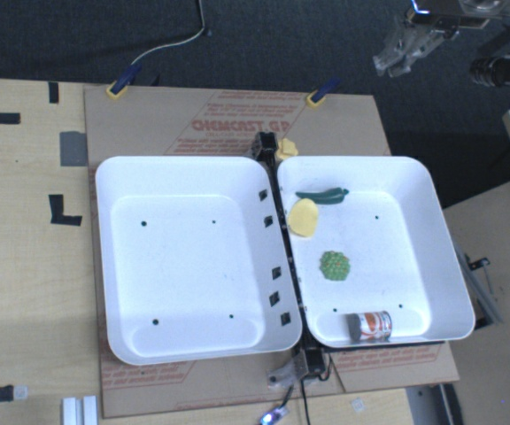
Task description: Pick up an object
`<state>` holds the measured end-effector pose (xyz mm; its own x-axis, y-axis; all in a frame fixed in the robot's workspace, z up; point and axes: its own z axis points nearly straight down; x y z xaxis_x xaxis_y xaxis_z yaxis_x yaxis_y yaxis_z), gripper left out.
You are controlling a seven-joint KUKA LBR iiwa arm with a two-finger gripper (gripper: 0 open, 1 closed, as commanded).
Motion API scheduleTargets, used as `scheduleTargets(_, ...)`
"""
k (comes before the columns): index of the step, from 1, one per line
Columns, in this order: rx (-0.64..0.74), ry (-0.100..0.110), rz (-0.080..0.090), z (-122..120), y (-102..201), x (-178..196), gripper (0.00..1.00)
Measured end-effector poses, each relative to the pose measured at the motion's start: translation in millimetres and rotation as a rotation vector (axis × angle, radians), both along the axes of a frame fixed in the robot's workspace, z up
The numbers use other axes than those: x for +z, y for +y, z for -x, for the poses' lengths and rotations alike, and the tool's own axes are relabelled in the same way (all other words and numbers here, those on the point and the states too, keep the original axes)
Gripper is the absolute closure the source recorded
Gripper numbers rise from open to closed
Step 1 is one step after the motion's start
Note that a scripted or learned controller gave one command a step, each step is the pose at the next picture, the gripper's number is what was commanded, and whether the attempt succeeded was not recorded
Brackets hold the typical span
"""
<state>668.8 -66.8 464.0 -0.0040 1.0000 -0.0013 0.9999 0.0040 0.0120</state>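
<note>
Four objects lie in the right bin (432, 237). A dark green pepper-shaped piece (323, 196) rests near the far left corner, with a yellow rounded piece (304, 218) just in front of it by the divider. A knobbly green ball (335, 265) sits mid-bin. A small can (372, 326) with a red-orange label lies on its side against the near wall. My gripper (395, 58) hangs high above the dark floor beyond the bin's far right corner, well away from all objects, open with nothing between its fingers.
The left bin (113, 237) stands beside the right one, joined along a black clipped seam (277, 237). Both rest on a cardboard sheet (237, 122) held by yellow-blue clamps. A cable (184, 34) runs across the dark floor behind.
</note>
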Motion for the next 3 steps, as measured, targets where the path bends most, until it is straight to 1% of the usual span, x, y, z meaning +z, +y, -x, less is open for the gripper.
scheduleTargets(1,-0.003,0.003,0.001,1,-16,76,1.0)
scheduleTargets(2,-0.001,0.015,-0.003,84,11,71,1.0)
scheduleTargets(3,0.001,0.017,-0.003,155,58,37,1.0)
